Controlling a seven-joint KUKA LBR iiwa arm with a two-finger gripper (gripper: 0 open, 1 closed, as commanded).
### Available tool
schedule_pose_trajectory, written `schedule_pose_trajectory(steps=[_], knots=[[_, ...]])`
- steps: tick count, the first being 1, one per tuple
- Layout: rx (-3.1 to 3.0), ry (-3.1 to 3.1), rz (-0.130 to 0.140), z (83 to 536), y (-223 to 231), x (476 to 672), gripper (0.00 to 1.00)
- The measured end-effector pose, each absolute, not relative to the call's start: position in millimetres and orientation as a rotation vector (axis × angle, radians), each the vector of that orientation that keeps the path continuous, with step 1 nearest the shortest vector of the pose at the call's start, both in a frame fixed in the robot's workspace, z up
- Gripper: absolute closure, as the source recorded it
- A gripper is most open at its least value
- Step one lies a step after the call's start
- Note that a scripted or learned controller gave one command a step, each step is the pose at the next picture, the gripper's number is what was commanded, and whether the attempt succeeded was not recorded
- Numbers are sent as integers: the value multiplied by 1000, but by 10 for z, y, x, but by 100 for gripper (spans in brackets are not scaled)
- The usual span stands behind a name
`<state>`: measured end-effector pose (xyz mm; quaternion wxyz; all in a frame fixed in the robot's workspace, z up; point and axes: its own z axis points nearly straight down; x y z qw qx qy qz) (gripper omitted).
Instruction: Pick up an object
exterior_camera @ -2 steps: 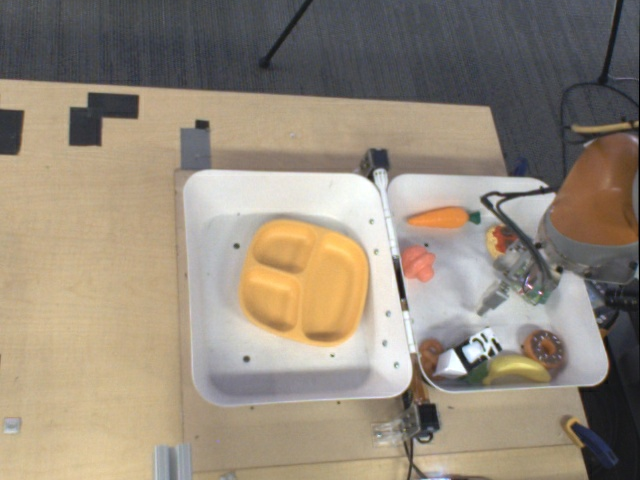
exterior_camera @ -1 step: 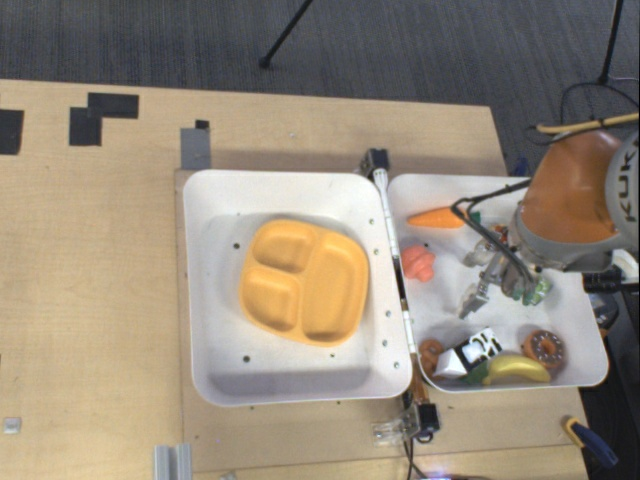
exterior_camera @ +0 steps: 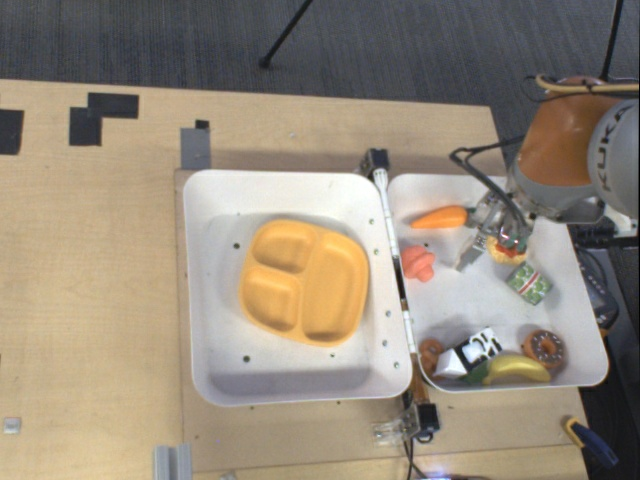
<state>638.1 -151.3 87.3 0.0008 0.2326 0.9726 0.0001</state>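
Note:
My gripper (exterior_camera: 489,245) hangs over the upper middle of the right bin (exterior_camera: 590,363) and stands open, with nothing between its fingers. An orange carrot (exterior_camera: 440,218) lies just to its left. A pink toy (exterior_camera: 418,263) sits lower left by the bin's left wall. A small yellow and red item (exterior_camera: 509,252) lies right beside the right finger, touching or nearly so. A green and white carton (exterior_camera: 528,283) rests a little lower right.
Along the right bin's near edge lie a banana (exterior_camera: 518,370), a chocolate doughnut (exterior_camera: 546,346), a black and white item (exterior_camera: 480,348) and a small brown ring (exterior_camera: 432,350). The left bin (exterior_camera: 215,268) holds a yellow divided plate (exterior_camera: 305,280).

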Motion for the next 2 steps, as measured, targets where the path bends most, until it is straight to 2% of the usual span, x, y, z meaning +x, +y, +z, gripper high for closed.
schedule_pose_trajectory(steps=[1, 2], knots=[[540, 3085, -1, 882, -1934, 5892, 0], [-86, 3124, -6, 893, -1597, 5660, 0]])
